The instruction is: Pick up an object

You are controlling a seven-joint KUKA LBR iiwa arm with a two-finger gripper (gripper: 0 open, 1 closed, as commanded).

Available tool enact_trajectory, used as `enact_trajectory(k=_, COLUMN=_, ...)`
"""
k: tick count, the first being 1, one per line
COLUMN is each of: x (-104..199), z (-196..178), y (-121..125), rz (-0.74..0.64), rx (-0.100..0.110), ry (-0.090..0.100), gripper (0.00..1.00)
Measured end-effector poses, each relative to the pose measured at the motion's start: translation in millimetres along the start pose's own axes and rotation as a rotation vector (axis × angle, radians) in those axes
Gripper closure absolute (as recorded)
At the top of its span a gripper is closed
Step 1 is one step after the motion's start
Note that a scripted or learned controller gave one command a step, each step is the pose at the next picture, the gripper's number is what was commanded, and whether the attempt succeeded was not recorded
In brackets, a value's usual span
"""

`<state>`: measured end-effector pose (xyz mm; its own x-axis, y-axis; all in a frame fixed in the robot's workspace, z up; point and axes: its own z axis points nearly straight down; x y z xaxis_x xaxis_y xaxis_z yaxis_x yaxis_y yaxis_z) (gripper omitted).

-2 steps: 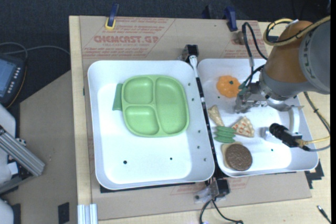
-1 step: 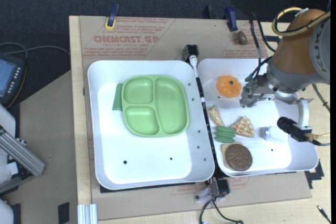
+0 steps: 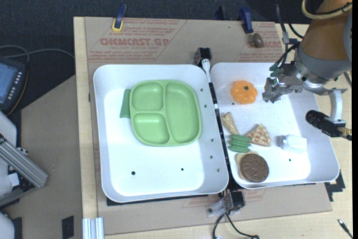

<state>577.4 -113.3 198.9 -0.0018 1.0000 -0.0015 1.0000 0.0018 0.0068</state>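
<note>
The approach step is judged in hand: the gripper (image 3: 272,92) is poised just right of the orange toy (image 3: 244,92). Whether the jaws are wide or narrow cannot be told. A descent onto one object is called for next.

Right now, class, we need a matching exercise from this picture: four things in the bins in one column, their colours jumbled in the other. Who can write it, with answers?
Things:
1. divided plate
2. pumpkin
3. round cookie
4. small block

Colours:
A. brown
B. white
C. light green
D. orange

Pairs: 1-C, 2-D, 3-A, 4-B
</note>
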Motion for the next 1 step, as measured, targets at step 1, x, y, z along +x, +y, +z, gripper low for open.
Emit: enact_trajectory(k=1, x=0.1, z=-27.7, y=1.2, rz=0.001, rx=0.002, ry=0.000, gripper=1.00)
